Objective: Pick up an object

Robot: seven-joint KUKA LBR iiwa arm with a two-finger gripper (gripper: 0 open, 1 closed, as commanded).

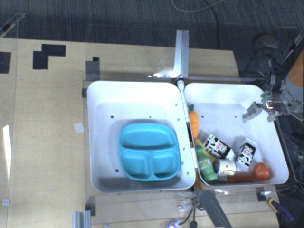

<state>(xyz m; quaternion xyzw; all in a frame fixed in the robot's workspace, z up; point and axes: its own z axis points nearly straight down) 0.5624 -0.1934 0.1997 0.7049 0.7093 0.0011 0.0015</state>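
gripper point(259, 109) at right bin point(223, 99) edge, fingers blurred, arm cropped

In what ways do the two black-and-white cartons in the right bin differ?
The left carton lies nearer the middle of the right bin, close to the green bottle; the right carton lies nearer the red object. The left carton looks longer and tilts differently. Both share the same black-and-white cow-like pattern.

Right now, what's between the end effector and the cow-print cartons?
In the camera view, bare white bin floor separates the end effector from the cow-print cartons.
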